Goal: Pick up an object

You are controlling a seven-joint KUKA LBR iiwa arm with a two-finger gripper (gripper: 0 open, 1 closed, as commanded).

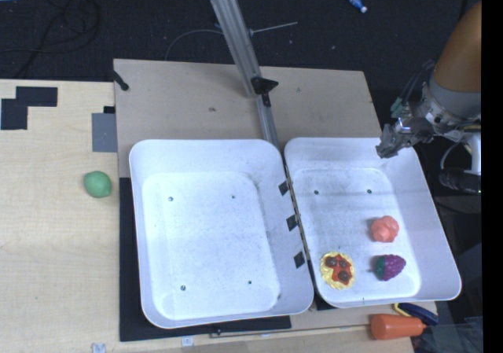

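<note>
Step in hand: approach; nothing is lifted yet, and the pick looks to be at its start.
Gripper [388, 147]: hangs over the far right corner of the right bin [342, 156], at the rim; it is small and dark here, so how far it is open cannot be told, and nothing can be seen in its hold.
Arm: reaches in from the right, the orange band above the grey wrist.
Right bin contents: 3 things, all toward the near right side.
Pink object [384, 228]: a rounded salmon lump, the closest of the 3 to the gripper but well apart from it.
Purple object [389, 266]: like a bunch of grapes, just beyond the pink one toward the near rim.
Yellow object [337, 270]: round, flat, with red spots, beside the purple one near the divide between the bins.
Left bin [149, 156]: white floor with small dark marks.
Outside the bins: a green ball [98, 184] on the bench to the left; an orange object [396, 326] past the right bin's near rim.
Next move, as a judgement: carry the gripper along the bin toward the near side, centre it over 1 object, likely the pink one, then descend and close.
Risk: the purple and pink objects lie close together, so a loose aim could nudge one.
</note>
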